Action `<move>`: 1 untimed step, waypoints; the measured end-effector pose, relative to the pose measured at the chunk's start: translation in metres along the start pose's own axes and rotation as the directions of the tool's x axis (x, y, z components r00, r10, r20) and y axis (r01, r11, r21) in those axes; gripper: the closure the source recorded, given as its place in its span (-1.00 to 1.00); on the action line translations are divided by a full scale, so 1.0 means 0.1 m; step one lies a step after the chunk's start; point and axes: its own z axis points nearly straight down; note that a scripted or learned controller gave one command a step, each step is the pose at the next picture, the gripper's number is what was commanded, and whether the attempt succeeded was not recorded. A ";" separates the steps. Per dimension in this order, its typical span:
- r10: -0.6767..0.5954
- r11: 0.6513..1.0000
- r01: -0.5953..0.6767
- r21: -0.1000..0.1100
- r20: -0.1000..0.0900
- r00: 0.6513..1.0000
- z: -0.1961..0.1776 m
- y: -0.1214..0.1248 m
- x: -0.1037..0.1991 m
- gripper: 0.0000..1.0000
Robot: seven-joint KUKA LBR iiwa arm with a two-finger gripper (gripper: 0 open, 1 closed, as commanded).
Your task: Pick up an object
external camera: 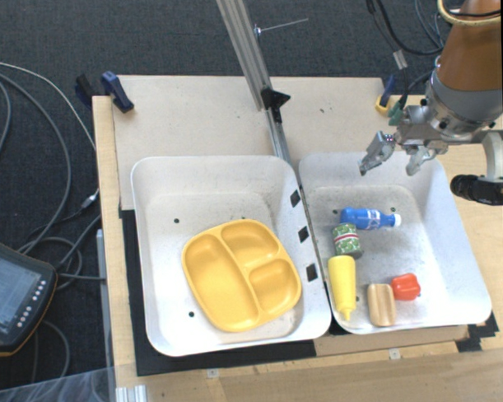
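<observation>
Hovering above right bin [450,222], jaws spread, grasping nothing. Blue bottle [369,218] lay nearest, just below gripper [396,155]. Best descended straight, straddled bottle across its width, avoided green can [347,240] beside.

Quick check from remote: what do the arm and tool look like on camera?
The arm shows an orange band over a grey wrist section. The tool is small, grey metal, with two thin fingers. Dark cables loop beside the arm.
</observation>
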 end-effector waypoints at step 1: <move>0.001 1.000 -0.001 0.000 0.000 1.000 0.00 0.00 0.00 -1.00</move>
